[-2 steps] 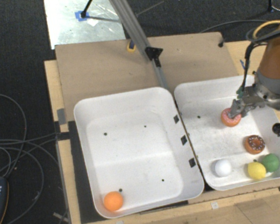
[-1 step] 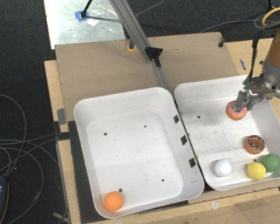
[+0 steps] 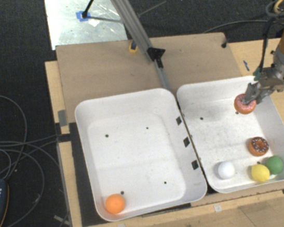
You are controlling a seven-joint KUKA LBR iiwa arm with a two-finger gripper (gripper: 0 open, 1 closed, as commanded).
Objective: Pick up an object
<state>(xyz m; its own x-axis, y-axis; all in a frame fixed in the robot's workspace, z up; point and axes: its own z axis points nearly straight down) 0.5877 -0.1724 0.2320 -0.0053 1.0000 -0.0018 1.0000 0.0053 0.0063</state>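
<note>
Now, step: grasping the pink donut [image 3: 244, 104] at the right bin [image 3: 202, 96] far edge.
Gripper [image 3: 251, 96]: touching it; grip cannot tell.
Next: confirm hold, lift straight up.

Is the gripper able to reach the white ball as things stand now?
Probably yes. The white ball lies open in the right bin, apart from the yellow ball, and nothing stands between it and the gripper.

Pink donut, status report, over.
Gripper at pink donut, right bin far side. Grasp unconfirmed. Nothing crowding it; other items sit near front.
</note>
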